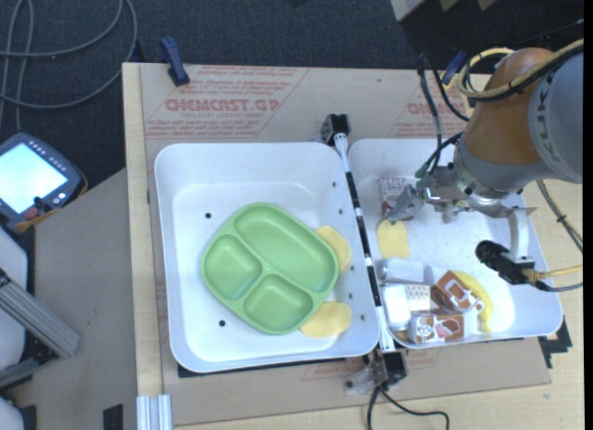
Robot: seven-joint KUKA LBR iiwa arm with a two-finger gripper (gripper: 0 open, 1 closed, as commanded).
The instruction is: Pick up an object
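My gripper (404, 202) hangs low over the far left part of the right bin (537, 312), at the end of the grey and orange arm that comes in from the right. A small white and red packet (390, 185) lies right beside it, partly hidden by the gripper's tip. Just in front of it lies a flat yellow piece (393, 239). Nearer the bin's front sit a white box (405, 272), two brown and white cartons (455, 293) (435, 327) and a yellow banana-like toy (485, 305).
The left bin (185, 187) bears a green divided plate (270, 267) with two yellow pieces (335, 245) (326, 320) against its right side. A black ridge (359, 233) separates the bins. A black cable fitting (498, 261) hangs from the arm over the right bin.
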